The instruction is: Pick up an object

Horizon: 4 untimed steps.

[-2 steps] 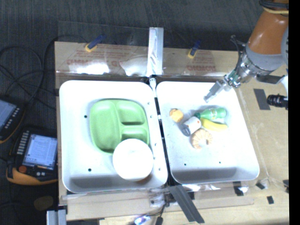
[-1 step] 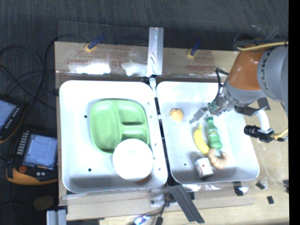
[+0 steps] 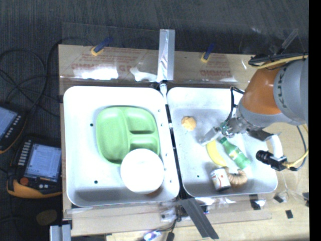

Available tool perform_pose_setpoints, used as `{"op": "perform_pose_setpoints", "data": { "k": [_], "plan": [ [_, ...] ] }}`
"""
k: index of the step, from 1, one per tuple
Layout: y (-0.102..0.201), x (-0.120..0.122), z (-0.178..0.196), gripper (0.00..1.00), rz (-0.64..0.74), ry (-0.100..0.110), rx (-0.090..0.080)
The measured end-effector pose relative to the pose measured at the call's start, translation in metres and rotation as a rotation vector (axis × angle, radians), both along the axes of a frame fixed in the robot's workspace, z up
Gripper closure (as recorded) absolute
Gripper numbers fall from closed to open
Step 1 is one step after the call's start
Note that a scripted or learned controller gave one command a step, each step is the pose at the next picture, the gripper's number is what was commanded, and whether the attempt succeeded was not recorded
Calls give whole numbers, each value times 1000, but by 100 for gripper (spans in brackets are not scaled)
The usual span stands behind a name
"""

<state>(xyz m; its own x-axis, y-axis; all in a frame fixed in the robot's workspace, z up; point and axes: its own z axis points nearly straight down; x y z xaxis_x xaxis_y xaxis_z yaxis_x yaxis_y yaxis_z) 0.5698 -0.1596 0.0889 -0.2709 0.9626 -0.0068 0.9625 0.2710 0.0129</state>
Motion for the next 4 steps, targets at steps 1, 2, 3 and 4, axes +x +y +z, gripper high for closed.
{"op": "perform_pose_setpoints", "data": {
  "k": [1, 2, 3, 4],
  "plan": [
    [0, 1, 7, 100, 0, 1, 2],
    [11, 5, 1, 100, -195, 5, -2],
    [1, -13, 2, 100, -493, -5, 11],
    [11, -8, 1, 100, -708, 3, 4]
  ]
}}
